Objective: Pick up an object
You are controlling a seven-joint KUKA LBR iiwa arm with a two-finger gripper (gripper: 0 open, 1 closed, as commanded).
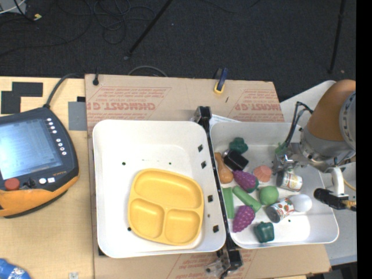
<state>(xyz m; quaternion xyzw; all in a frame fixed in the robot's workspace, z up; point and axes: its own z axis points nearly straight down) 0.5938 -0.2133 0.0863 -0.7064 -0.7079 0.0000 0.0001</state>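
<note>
Hovering low over the right shallow white plastic bin (325, 231), the end effector (285, 163) sits just above a small white cylindrical can (292, 182); whether it is open or closed, I cannot tell. Beside the can lie a round green plastic ball (268, 195) and a pink disc-shaped toy (262, 173). Crowding there risks a glancing grip that knocks the can rolling.

It was a robotics lab: a teach pendant (35, 156) lay far left of the end effector (286, 166) (cables (87, 7) strewn on dark floor beyond).
</note>
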